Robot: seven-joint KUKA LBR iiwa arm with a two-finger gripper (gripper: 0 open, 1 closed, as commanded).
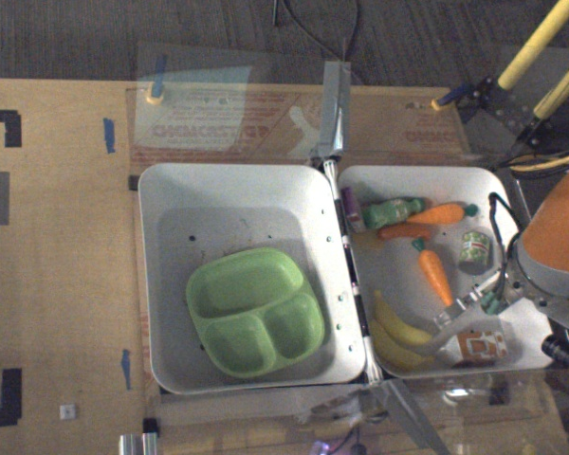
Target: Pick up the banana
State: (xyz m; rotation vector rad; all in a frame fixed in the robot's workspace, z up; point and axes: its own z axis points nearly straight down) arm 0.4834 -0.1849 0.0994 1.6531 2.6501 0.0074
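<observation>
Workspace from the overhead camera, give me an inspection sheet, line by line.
Surface: wooden bench bearing two white bins.
Job's things: banana lying in the right bin's front left corner.
Clutter: two carrots, green bottle, small can, carton; green divided plate in the left bin.
Grippers: gripper low beside the banana, nothing visibly held.
Cables: black cable above the bins.
Surroundings: yellow poles top right.

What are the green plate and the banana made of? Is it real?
The green plate looks like plastic: one even colour, smooth, softly shiny, with moulded sections. The banana is probably a plastic toy, since its yellow skin looks even and spotless, though that can't be settled from here.
</observation>
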